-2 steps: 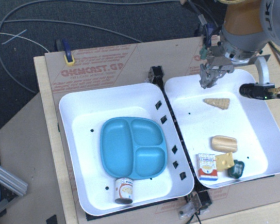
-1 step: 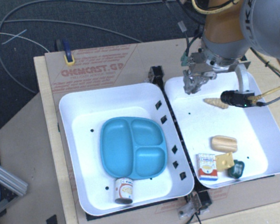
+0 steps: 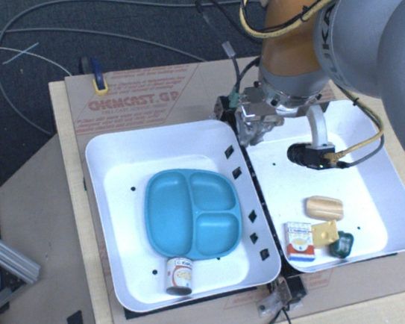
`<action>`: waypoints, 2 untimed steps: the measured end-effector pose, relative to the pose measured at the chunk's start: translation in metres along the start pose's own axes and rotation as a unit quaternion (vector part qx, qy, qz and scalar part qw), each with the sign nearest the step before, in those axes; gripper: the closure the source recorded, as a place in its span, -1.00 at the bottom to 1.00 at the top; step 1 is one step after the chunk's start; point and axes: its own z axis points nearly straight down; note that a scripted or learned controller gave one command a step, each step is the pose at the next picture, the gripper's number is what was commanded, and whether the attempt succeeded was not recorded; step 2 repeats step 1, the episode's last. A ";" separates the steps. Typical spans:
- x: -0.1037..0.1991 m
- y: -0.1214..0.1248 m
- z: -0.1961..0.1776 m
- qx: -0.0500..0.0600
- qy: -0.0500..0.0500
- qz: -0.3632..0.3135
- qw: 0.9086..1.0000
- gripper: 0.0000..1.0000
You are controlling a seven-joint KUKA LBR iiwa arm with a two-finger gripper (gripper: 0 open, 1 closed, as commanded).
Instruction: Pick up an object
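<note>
Our pincer (image 3: 255,121) hangs at the top edge of the right bin (image 3: 388,190); we cannot tell if it is open. The tan roll (image 3: 323,208) lies farther down, so we should drop straight onto it.

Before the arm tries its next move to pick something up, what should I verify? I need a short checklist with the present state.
1. Objects present: ok; roll, carton, yellow block, dark green piece in right bin; can, blue plate in left bin.
2. The gripper above a target: not ok; it is over the wall between the bins, far end.
3. Top of the roll clear: ok, nothing lies on it.
4. The carton, yellow block, dark green piece separated: not ok, clustered.
5. The can free of the blue plate: cannot tell, very close.
</note>
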 end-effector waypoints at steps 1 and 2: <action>0.050 -0.004 0.007 0.000 -0.001 0.001 1.000 1.00; 0.050 -0.004 0.007 0.000 -0.001 0.001 1.000 1.00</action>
